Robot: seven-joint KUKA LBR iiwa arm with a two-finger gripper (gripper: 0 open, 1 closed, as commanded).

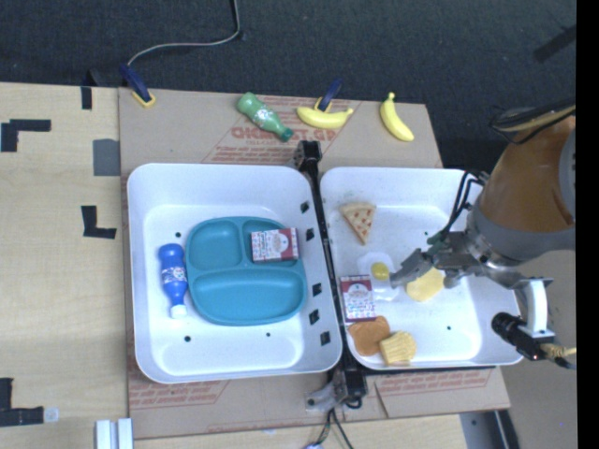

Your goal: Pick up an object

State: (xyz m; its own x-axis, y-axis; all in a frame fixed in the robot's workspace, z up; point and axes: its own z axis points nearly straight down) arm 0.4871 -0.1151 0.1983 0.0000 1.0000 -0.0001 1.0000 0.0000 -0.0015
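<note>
While the arm is reaching into the right bin (468, 349) from the right, the pincer (418, 271) is hanging low over that bin's middle, directly beside the pale yellow piece (426, 287). That piece is lying just below the fingertips, touching or nearly so; whether the pincer is released or clenched, I cannot tell.

1. One fixed camera sits above the bench (56, 251), looking down at a slant.
2. It stands far enough back to take in both white bins, the left bin (150, 204) and right bin (468, 344), side by side.
3. The arm (529, 195) enters from the frame's right.
</note>
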